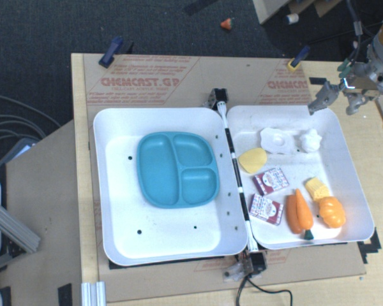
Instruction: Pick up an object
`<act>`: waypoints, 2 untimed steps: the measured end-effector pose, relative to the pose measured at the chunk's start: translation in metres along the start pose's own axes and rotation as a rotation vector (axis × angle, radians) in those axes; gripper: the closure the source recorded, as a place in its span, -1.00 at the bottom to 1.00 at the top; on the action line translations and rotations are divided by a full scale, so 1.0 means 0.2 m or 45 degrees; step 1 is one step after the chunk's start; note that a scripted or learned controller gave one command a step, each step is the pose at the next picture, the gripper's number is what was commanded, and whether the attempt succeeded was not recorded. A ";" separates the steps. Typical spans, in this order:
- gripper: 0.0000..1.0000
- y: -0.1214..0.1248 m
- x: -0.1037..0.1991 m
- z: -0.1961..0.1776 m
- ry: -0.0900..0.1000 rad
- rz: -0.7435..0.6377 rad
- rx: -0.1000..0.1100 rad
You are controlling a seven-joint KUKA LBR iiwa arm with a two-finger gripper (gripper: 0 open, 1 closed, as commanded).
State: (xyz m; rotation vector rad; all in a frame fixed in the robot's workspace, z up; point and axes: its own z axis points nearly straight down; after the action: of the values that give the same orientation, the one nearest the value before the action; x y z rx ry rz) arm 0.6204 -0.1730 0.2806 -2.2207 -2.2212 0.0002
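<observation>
Nearest, the carrot (299, 212) and orange (332, 212) crowd the right bin's (354, 164) five o'clock corner; the yellow piece (253, 160) at nine o'clock sits freer. The gripper (337, 99), jaws spread and holding nothing, hovers at one o'clock: centre before descending.

Single fixed cam, mounted above the desk (179, 75), looking down at a slant. Far enough back to frame both white bins whole: left bin (115, 234) at 9 o'clock, right bin (354, 190) at 3. Dark floor along 12 o'clock. Claw (337, 99) at 2 o'clock.
</observation>
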 end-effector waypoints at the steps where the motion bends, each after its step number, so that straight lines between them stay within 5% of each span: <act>1: -1.00 0.08 0.18 0.85 0.001 0.000 0.002; 2: -1.00 -0.21 0.30 0.98 0.001 0.001 0.003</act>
State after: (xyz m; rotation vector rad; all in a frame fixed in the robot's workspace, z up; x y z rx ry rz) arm 0.5789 -0.1133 0.0842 -2.2200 -2.2189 0.0016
